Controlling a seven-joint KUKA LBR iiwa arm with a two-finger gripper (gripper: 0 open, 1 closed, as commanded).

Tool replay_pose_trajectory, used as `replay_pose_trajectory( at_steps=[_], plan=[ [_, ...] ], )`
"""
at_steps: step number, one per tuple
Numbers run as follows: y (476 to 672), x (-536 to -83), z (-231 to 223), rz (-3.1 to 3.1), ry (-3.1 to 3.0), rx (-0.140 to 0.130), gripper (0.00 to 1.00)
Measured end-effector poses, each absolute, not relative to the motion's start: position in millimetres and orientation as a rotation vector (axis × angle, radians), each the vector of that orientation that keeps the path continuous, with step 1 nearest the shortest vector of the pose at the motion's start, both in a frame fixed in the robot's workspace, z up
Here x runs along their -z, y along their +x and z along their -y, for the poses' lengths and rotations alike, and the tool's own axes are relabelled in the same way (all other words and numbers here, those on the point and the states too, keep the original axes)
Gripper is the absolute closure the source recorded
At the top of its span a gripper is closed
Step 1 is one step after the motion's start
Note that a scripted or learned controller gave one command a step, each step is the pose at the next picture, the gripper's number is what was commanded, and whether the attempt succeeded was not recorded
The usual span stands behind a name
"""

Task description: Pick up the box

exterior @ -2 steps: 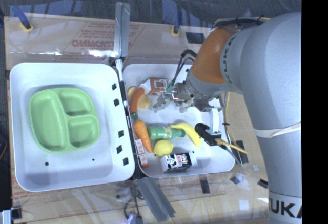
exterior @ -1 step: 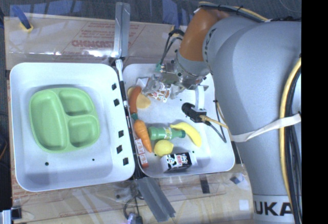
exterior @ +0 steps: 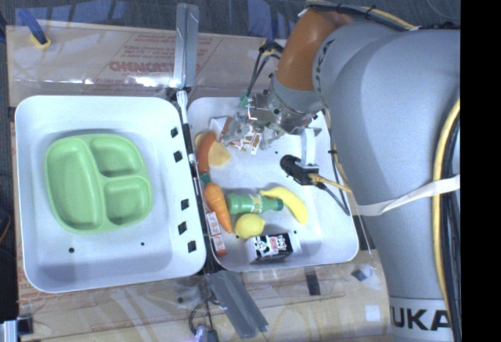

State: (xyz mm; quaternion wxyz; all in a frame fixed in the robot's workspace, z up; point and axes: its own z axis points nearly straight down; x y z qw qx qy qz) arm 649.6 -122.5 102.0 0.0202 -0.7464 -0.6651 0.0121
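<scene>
The grey arm's two-finger gripper (exterior: pixel 262 115) is down in the upper part of the right-hand white bin (exterior: pixel 340 239), over a small white-and-red printed carton (exterior: pixel 243 137), presumably lining up a grab, though I cannot tell what its grip is doing. A second candidate, the small black-and-white cardboard box (exterior: pixel 272 246), sits at the bin's lower edge, below the yellow banana (exterior: pixel 290 202). "UKA" shows on the arm's base at lower right; carton print is unreadable.

The bulky grey arm (exterior: pixel 391 137) wears an orange band (exterior: pixel 301 51), with yellow cables (exterior: pixel 450 145) alongside.
</scene>
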Motion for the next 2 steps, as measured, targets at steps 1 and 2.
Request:
replay_pose_trajectory(
  at_steps=[1, 2],
  plan=[
    [649.6, -95.4, 115.2, 2.143, -2.271, -0.043, 1.0],
    [629.7, -192.4, 39.5, 2.149, -2.289, -0.002, 1.0]
  ],
)
